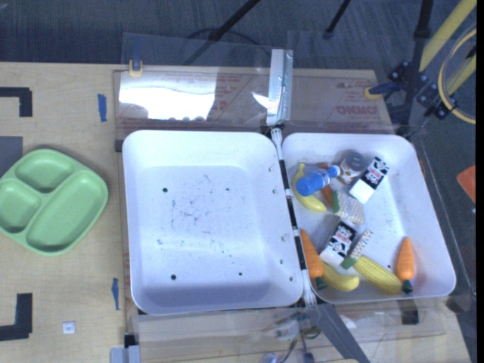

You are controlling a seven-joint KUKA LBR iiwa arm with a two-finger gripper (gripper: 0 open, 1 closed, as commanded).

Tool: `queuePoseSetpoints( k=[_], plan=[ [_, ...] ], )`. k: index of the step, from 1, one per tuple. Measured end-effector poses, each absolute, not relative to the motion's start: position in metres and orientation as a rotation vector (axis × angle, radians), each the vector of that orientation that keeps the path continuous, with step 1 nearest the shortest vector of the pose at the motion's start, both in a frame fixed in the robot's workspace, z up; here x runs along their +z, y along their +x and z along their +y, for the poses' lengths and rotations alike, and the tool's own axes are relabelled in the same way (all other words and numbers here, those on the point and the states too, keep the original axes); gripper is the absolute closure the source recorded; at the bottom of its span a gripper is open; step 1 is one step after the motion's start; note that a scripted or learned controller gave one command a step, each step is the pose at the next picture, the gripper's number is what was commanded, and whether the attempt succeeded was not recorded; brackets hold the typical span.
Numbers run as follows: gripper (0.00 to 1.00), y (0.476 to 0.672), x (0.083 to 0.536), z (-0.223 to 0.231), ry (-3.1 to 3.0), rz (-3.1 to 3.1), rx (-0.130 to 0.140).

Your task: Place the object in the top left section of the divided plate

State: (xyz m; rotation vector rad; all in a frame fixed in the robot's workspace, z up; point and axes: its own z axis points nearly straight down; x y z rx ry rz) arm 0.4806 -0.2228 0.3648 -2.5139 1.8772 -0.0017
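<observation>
The pale wooden surface (68,293) carries a green divided plate (50,200) at its left and two white bins, left bin (204,218) and right bin (423,203), touching. Blue marks, perhaps tape (101,106), dot it.

Slanted overhead view of bench (60,89)

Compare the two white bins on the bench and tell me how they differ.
The left bin shows a bare, scuffed floor, while the right bin holds a heap of toy food and small cartons, among them a corn cob and a carrot. The left bin lies nearer the green divided plate; the right bin lies farther from it. Both are shallow, white, with rounded corners, and sit side by side.
</observation>
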Motion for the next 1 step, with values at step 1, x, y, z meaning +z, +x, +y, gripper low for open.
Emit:
queuePoseSetpoints(
  k=[1],
  plan=[
    [1.00,0.4845,0.2802,-0.2120,-2.255,2.183,0.001]
  ],
)
